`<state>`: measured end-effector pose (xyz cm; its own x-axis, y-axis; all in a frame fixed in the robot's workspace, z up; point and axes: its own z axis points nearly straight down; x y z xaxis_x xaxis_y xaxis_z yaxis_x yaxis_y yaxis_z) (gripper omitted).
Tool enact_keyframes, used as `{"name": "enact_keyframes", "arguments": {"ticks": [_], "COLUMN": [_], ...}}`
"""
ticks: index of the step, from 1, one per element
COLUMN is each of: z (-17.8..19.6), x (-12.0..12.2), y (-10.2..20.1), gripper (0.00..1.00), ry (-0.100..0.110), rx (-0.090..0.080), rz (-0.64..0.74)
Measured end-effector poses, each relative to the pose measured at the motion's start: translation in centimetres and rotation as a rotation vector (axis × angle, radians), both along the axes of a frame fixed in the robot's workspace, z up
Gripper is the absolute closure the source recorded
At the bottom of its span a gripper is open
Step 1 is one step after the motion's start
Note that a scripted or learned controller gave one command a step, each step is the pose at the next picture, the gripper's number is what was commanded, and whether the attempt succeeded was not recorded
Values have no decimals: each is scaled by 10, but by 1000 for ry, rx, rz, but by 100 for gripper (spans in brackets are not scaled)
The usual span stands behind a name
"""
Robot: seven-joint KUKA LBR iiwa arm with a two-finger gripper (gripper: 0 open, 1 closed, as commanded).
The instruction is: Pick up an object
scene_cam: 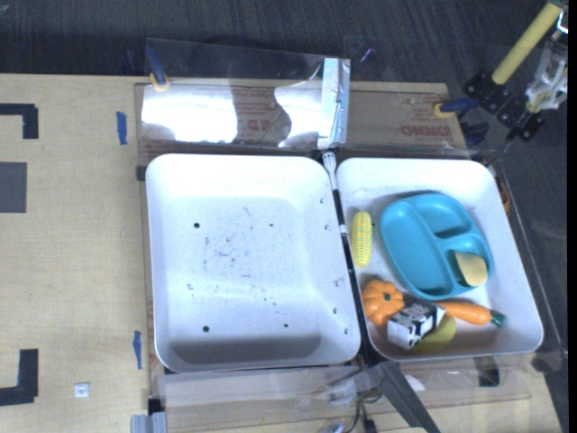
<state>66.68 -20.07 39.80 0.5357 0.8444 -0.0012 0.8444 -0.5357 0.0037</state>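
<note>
Wooden bench (72, 242) beneath left bin (243, 242) and right bin (518, 282) with toy carrot (464, 312), dark carpet (270, 7) beyond

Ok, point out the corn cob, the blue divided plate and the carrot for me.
corn cob (361, 238), camera view, middle of the cob, by the right bin's left wall.
blue divided plate (416, 242), camera view, bare floor of its large compartment.
carrot (465, 313), camera view, middle of its orange body.
</note>
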Motion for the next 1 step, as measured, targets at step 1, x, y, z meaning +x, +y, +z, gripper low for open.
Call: {"name": "enact_keyframes", "arguments": {"ticks": [1], "z": [15], "x": [0], "y": [3], "gripper": [100], "ry": [-1], "rx": [2], "rz": [-208]}}
